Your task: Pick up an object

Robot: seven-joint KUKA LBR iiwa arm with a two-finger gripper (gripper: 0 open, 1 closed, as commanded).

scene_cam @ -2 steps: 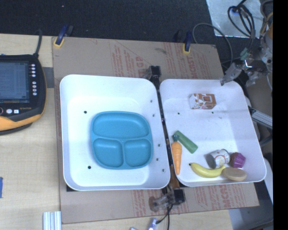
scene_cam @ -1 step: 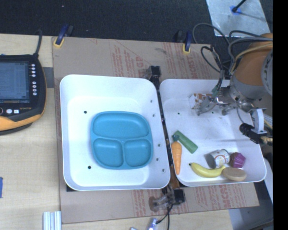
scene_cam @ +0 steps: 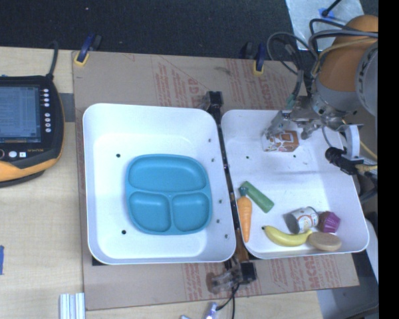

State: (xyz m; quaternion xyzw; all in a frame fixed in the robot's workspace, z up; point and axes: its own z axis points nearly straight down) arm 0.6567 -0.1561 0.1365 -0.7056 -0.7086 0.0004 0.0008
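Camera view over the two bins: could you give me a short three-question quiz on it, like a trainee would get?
1. True or false: the blue divided plate lies in the left bin.
2. Which toy lies closest to the wall between the bins: A banana, B carrot, C purple cup?
3. Fill in: the gripper is over a small ____ and white packet near the far side of the right bin.

Key: 1 true; 2 B; 3 orange.
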